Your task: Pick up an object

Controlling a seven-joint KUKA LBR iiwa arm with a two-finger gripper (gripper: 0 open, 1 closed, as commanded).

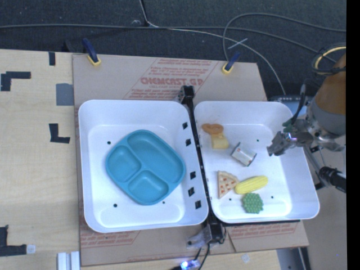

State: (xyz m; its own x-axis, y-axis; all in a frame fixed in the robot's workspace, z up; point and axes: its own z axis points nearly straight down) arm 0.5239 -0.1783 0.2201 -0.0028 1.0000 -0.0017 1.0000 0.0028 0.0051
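Observation:
The right bin (292, 210) holds several small objects: an orange-brown piece (212, 129) with a yellow block (220, 143) just below it, a grey metal can (243, 154) on its side, a pizza slice (225, 183), a yellow corn cob (251, 184) and a green broccoli piece (252, 203). My gripper (278, 145) hangs over the right part of this bin, to the right of the can and apart from it. Nothing shows between its fingers.
The left bin (90, 122) holds a blue divided plate (145, 166). A black divider (194, 151) runs between the two bins. Cables cross the dark back area, and two clamps (91, 54) hold the cardboard sheet under the bins.

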